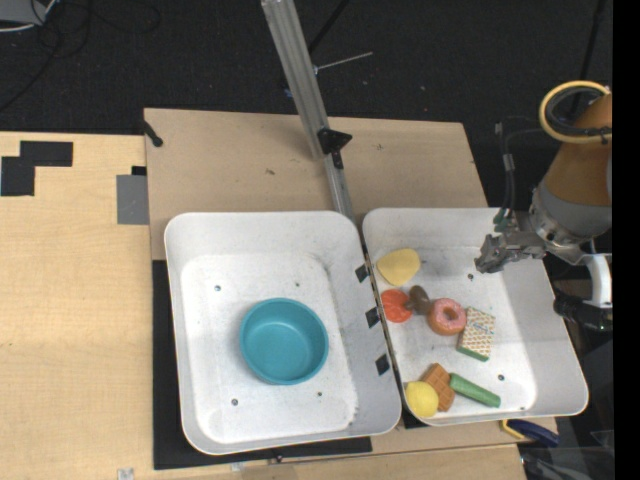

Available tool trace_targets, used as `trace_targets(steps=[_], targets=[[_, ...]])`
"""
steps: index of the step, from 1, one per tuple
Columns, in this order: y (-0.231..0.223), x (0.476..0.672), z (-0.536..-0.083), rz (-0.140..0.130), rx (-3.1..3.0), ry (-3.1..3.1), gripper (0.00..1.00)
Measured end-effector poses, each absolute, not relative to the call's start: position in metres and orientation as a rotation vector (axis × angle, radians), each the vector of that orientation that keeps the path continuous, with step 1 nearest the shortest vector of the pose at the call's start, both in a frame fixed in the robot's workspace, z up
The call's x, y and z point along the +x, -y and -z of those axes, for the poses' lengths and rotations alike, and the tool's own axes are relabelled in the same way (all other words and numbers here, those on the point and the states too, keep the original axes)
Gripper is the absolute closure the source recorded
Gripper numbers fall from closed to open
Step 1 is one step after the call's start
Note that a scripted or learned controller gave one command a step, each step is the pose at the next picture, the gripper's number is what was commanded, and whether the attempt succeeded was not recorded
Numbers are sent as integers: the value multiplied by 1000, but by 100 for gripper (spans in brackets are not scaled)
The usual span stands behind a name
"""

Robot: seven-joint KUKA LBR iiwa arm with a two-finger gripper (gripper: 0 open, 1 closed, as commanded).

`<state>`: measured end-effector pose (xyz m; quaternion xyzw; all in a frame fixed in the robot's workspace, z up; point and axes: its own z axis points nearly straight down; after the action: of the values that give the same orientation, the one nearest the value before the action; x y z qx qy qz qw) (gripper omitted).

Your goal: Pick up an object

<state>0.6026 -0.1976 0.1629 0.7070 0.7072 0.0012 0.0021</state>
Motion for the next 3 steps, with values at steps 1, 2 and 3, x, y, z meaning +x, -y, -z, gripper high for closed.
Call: trace_targets(steps=[1,2,3], targets=[[196,607,-225,-4,2218,-2219,100],[196,607,-276,-2,2220,-2220,100],[140,616,-278,-1,2218,-2226,100]])
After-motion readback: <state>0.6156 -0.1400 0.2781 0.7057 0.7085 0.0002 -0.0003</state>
